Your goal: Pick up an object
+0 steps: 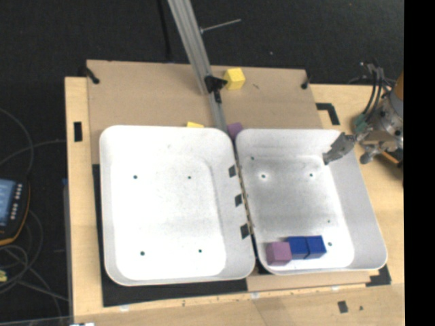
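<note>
The right bin (pixel 353 202) holds a purple block (pixel 277 252) at its near edge. Two blue blocks (pixel 298 246) (pixel 315 244) sit side by side just to the purple block's right. My gripper (pixel 351 153) hangs over the far right rim of this bin, well away from the blocks. It is open, with one grey finger (pixel 336 149) reaching in over the bin, and nothing sits between the fingers. The left bin (pixel 163 202) shows a bare white floor.
A slanted metal post (pixel 194 43) rises behind the bins. A yellow block (pixel 235 78) lies on the bench beside it. A small yellow piece (pixel 195 124) and a purple piece (pixel 234 129) sit just behind the bins' far rims. Cables and a handheld device (pixel 10 206) lie at far left.
</note>
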